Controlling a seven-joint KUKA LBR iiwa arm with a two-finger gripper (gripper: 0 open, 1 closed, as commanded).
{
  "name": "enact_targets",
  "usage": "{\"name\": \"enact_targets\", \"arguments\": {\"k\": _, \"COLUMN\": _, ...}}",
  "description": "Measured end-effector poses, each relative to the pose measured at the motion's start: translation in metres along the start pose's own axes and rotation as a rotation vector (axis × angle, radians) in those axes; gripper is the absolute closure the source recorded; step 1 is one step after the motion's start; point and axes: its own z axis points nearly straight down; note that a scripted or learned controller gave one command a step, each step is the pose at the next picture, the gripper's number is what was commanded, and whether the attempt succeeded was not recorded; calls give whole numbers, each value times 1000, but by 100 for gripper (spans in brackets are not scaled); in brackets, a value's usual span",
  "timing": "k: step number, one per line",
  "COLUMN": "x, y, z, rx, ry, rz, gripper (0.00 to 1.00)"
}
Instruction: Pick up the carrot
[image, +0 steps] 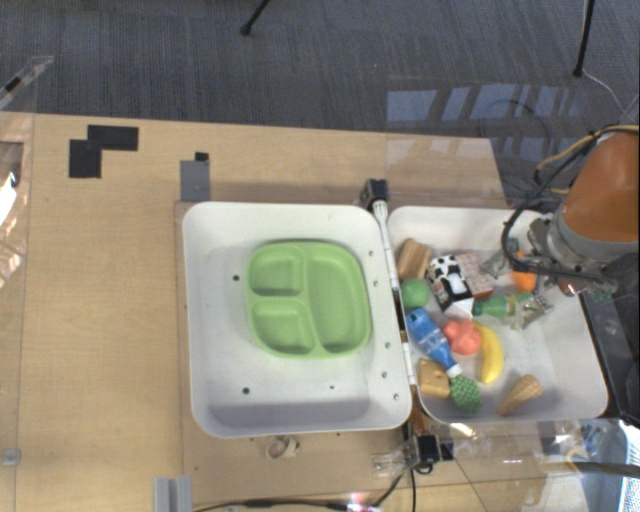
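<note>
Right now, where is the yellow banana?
The banana lies in the right-hand bin, near its middle. A pink toy sits just to its left, and a tan cone-shaped piece lies below and right of it.

My table (110, 300), pale wood, carries two shallow white bins side by side. The left bin (215, 400) and right bin (575, 395) meet along a shared edge. Directly on the wood, near the far left corner, lie black patches (100, 148). A grey bracket (196, 180) sits just behind the left bin; cables (400, 480) lie along the near edge.
</note>
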Motion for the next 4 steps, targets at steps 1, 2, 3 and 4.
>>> {"name": "enact_targets", "arguments": {"k": 1, "x": 10, "y": 3, "z": -1, "rx": 1, "ry": -1, "rz": -222, "gripper": 0}}
{"name": "enact_targets", "arguments": {"k": 2, "x": 4, "y": 2, "z": -17, "rx": 9, "ry": -16, "rz": -222, "gripper": 100}}
{"name": "enact_targets", "arguments": {"k": 3, "x": 4, "y": 3, "z": -16, "rx": 7, "ry": -15, "rz": -222, "gripper": 0}}
{"name": "enact_targets", "arguments": {"k": 4, "x": 1, "y": 1, "z": -1, "rx": -2, "ry": 1, "rz": -364, "gripper": 0}}
